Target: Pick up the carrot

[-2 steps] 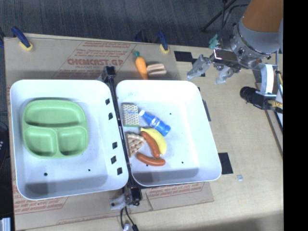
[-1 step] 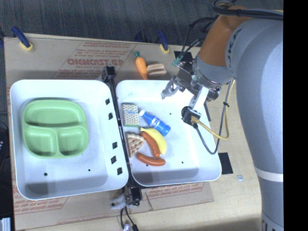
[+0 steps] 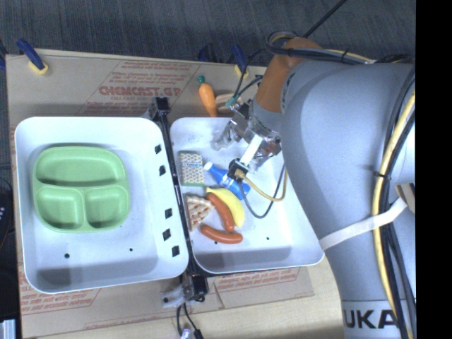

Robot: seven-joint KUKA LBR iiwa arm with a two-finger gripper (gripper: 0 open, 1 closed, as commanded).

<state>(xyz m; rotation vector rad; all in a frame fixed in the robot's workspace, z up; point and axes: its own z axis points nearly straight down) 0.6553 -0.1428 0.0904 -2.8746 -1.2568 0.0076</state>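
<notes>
Gripper (image 3: 227, 134) hovering over far end of right bin (image 3: 282, 240); whether open or closed, cannot tell. Carrot (image 3: 207, 99) lying outside bin on cardboard (image 3: 127, 83), just beyond far rim, near gripper. Banana (image 3: 233, 205) and sausage (image 3: 221, 235) lying nearer in bin.

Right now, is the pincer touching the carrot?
Apart. Camera view: the carrot lies outside the right bin, beyond its far rim; the pincer hangs over the bin's inside.
</notes>
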